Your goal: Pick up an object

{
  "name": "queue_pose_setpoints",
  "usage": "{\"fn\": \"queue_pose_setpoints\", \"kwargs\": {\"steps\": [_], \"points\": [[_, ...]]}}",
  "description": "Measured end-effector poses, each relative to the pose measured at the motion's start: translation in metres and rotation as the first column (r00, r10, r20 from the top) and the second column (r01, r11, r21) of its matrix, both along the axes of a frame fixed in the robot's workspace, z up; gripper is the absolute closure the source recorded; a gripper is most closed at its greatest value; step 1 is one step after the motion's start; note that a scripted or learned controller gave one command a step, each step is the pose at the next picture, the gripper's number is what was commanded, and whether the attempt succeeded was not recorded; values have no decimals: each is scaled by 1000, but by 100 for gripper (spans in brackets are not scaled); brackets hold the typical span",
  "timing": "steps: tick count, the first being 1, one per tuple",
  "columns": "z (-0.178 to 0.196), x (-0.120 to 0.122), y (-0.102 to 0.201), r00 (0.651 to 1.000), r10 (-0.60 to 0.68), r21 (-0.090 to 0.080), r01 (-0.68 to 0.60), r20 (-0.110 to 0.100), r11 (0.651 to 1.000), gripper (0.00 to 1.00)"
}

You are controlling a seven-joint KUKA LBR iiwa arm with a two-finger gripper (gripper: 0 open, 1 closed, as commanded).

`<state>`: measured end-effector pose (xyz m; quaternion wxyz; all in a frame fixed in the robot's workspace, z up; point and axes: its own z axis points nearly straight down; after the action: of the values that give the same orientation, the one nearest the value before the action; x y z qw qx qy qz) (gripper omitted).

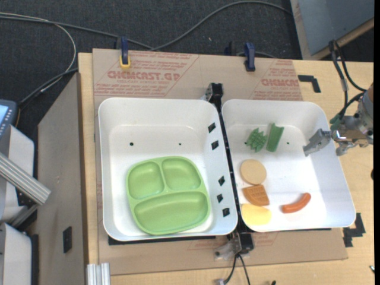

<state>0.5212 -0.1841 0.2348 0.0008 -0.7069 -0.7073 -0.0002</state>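
The right bin (323, 189) holds several toy foods. A spiky green piece (256, 139) and a green block (275, 137) lie near its back. A round tan biscuit (253, 171), an orange-brown square (256, 194) and a yellow piece (256, 215) form a column along its left wall. An orange-red sausage (295, 203) lies at the front right. My gripper (320, 140) hangs over the bin's right rim, right of the green block and apart from every object. Nothing shows in its grasp.
The left bin (119, 135) holds a green divided plate (168, 193) at its front. Black clips run along the divider (221, 159) between the bins. Cables cross the dark floor behind the cardboard base (178, 70).
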Motion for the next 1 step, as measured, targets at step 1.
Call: {"fn": "queue_pose_setpoints", "kwargs": {"steps": [1], "points": [[-45,-7,0,1000,-1,1,1,-4,1000,0]]}}
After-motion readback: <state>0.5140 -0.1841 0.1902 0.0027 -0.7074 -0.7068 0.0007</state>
